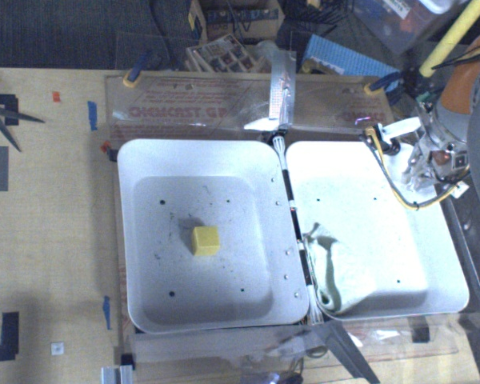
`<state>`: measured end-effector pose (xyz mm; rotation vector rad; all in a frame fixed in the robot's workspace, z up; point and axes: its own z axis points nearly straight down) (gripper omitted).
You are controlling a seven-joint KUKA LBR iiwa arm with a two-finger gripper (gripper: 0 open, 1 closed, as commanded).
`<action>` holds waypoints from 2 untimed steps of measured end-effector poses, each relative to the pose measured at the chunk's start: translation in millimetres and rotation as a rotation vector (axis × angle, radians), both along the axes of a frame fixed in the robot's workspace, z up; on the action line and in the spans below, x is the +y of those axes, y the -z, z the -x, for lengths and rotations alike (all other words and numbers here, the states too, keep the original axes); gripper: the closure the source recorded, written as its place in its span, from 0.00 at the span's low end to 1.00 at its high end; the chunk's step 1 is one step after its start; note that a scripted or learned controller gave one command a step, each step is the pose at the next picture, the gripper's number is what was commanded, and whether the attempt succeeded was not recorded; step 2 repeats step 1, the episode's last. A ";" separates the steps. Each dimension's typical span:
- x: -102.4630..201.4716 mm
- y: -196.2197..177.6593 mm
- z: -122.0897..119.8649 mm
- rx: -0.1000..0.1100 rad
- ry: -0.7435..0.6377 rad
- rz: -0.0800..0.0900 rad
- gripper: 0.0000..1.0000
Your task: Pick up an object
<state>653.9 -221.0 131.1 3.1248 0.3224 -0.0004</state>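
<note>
Camera view, single entry.
- Left bin (136, 174): white, shallow, centre-left of frame. Contains one small yellow block (206, 241), resting on the bin floor near its middle, untouched.
- Right bin (432, 286): white, touching the left bin along the centre seam. A limp greenish-grey item (330, 272) lies near its left wall, lower part.
- Gripper (432, 165): upper right of frame, over the right bin's far right edge, well apart from the block. State of the fingers: cannot tell.
- Worktop (48, 214): pale wood, left of frame.

Open floor rings the yellow block (206, 241); left bin (144, 166) walls stand well apart.
</note>
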 end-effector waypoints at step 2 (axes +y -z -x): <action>-1.9 -15.3 24.3 0.003 -0.003 -0.002 1.00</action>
